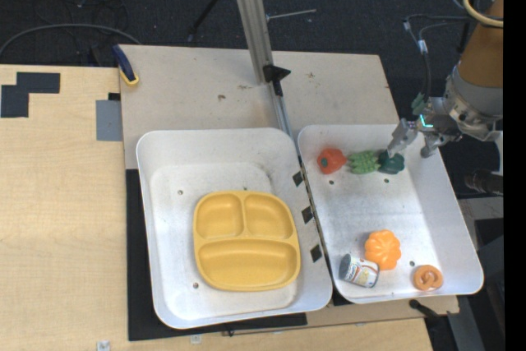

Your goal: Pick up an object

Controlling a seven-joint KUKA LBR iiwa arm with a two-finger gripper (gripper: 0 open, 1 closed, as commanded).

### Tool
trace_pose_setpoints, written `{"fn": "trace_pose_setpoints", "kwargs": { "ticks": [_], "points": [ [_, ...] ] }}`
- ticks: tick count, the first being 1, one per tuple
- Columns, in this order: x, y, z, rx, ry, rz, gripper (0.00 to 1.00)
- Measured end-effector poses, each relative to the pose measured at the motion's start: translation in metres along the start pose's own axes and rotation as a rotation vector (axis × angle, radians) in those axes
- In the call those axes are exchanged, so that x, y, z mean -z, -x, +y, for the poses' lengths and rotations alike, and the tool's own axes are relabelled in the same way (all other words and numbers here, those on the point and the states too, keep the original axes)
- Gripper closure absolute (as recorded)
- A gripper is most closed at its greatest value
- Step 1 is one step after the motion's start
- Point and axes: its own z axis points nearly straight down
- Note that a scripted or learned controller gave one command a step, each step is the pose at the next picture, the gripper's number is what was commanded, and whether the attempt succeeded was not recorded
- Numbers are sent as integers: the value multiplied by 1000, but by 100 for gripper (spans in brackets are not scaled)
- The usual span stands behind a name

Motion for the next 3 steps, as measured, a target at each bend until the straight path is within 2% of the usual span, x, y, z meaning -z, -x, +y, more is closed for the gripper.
{"fn": "trace_pose_setpoints", "kwargs": {
  "ticks": [1, 3],
  "points": [
    [2, 0, 1, 0, 3, -1, 0],
    [-88, -1, -7, 0, -2, 0, 0]
  ]
}}
